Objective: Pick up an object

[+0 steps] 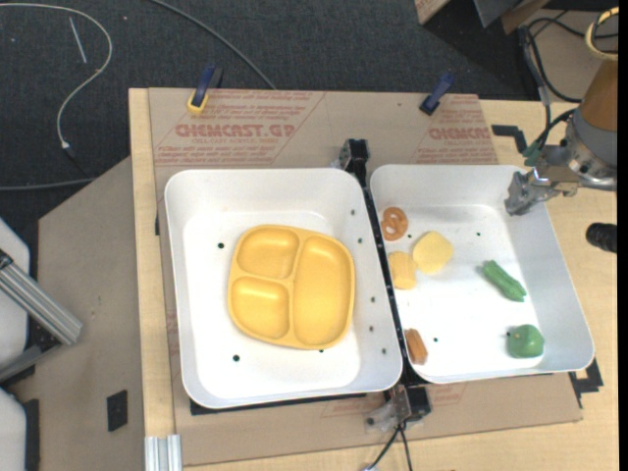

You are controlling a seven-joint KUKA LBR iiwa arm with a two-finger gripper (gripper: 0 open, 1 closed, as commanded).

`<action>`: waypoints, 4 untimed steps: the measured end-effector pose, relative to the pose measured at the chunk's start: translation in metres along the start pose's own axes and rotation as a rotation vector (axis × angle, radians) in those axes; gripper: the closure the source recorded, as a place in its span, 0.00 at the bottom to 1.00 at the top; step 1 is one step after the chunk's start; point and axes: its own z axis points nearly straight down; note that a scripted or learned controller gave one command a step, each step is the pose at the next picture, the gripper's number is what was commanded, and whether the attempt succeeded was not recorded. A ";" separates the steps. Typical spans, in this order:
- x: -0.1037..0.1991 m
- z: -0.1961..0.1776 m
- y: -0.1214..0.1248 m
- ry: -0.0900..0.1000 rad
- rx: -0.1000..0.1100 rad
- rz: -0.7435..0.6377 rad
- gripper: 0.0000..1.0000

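Note:
My gripper [523, 193] hangs over the back right corner of the right bin [569, 292], with the grey arm and its orange band reaching in from the right. Nothing shows in it. Below and left of it in that bin lie a green pickle-shaped piece [502, 280], a green pepper [525, 341], a pale yellow chunk [433, 252], an orange-yellow piece [401, 270], a brown pretzel [394, 223] and a small sausage [415, 345] by the left wall.
The left bin [196, 214] holds a yellow divided plate [291, 286]. Clamps [203, 88] pin the cardboard at the back. Cables trail over the dark floor at the far left, and a black divider runs between the bins.

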 end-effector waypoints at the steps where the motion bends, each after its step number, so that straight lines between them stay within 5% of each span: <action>1: 0.056 0.007 -0.009 0.005 0.007 -0.005 1.00; 4: 0.204 -0.018 -0.043 0.005 0.008 -0.006 1.00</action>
